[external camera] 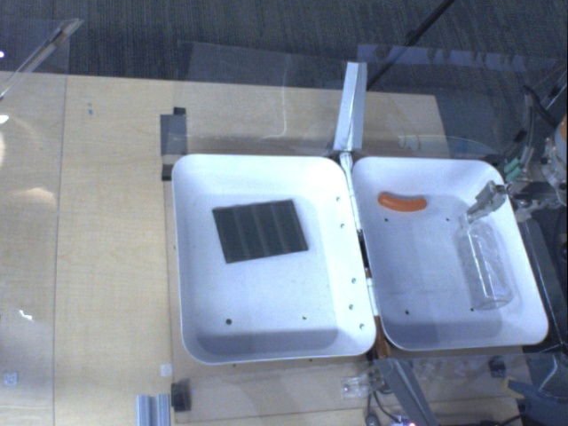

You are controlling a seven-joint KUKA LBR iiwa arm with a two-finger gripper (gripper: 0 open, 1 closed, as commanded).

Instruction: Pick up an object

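At the right edge of the right bin [532, 327] the pincer [487, 200] reaches in over the far right corner, just above the far end of a clear bottle [485, 266]. Its state I cannot tell: the tip is small and grey against the white floor, and nothing shows between its parts.

That bottle lies flat along the right wall, its long side running from far to near, so it seems to be the thing aimed at. An orange sausage [402, 203] lies near the far wall, well apart from the bottle, with bare floor between them.

On the left, the other bin [191, 264] carries only a dark ribbed mat [260, 230], flat and a little turned, with free floor all around it.

Room is tight at the bottle, I judge: the wall stands just beside it, so closing across its width from above looks safer than from the side. Toward the middle of the right bin the floor is open for lifting and moving away.
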